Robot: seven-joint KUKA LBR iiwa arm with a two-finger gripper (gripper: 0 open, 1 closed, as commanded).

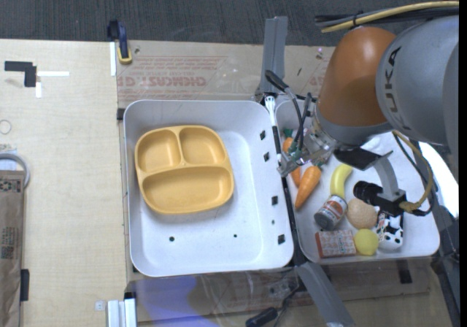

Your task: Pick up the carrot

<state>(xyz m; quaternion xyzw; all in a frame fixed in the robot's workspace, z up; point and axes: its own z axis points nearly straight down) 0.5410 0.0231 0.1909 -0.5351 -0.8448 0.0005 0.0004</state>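
Hovering low at the right bin's [430, 241] left wall, the gripper [295, 160] meets the carrot's [307, 183] upper end, its opening impossible to judge; crowding from banana [340, 178] and can [330, 212] risks a slip.

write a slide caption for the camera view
KUKA arm's gripper poised at the top end of the carrot in the right bin; a yellow divided plate lies in the left bin.

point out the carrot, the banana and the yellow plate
carrot [307, 184], camera view, middle of its orange body
banana [339, 178], camera view, middle of its curve
yellow plate [184, 169], camera view, ridge between its compartments
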